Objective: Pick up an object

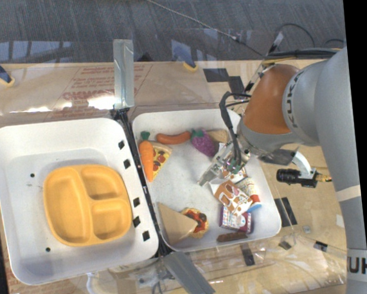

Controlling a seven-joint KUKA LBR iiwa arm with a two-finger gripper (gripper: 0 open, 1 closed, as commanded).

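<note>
Snack packets (235, 203) crowd the right bin's (179, 240) four-o'clock edge; the gripper (223, 166) hangs just above them, fingers' state unreadable. Bare floor lies centre-left.

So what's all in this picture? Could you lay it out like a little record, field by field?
left bin: white bin holding a yellow divided tray
right bin: white bin with toy food and small packets
along its top edge: carrot, sausage, purple grapes
near the carrot: pizza slice
lower part: brown wedge, snack packets
arm: grey with orange band, reaching in from the right
end effector: low over the right bin, just above the snack packets
</note>
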